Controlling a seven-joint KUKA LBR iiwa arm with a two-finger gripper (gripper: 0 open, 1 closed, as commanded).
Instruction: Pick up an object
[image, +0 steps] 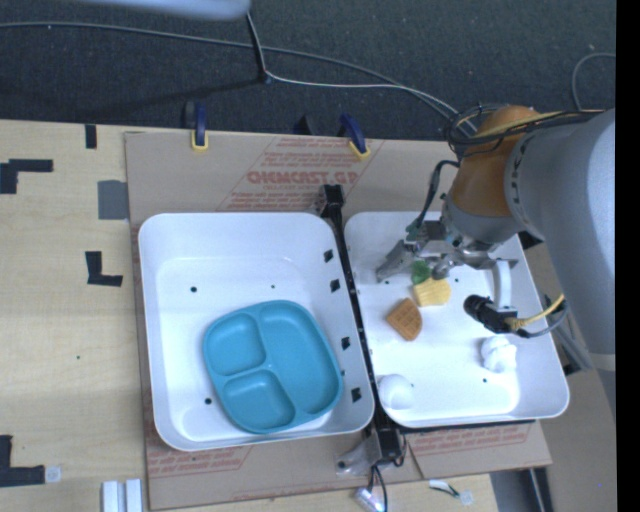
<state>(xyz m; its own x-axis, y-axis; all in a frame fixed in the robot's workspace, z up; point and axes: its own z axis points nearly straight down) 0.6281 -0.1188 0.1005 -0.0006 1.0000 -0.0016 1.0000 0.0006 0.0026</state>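
Note:
My gripper (414, 266) hangs low over the back of the right bin (450, 400), its fingers spread open. One grey finger (390, 268) points left toward the bin's divider. A small green thing (421, 269) shows just under the gripper, between the fingers; I cannot tell whether they touch it. A yellow wedge (433, 292) lies right in front of the gripper. An orange-brown piece (405, 320) sits beside the wedge, nearer the front left.
The left bin (170, 250) holds a blue divided plate (270, 365). The right bin also holds a white lump (497, 352) at the right and another white lump (393, 388) at the front left corner. The arm (560, 220) covers the bin's back right.

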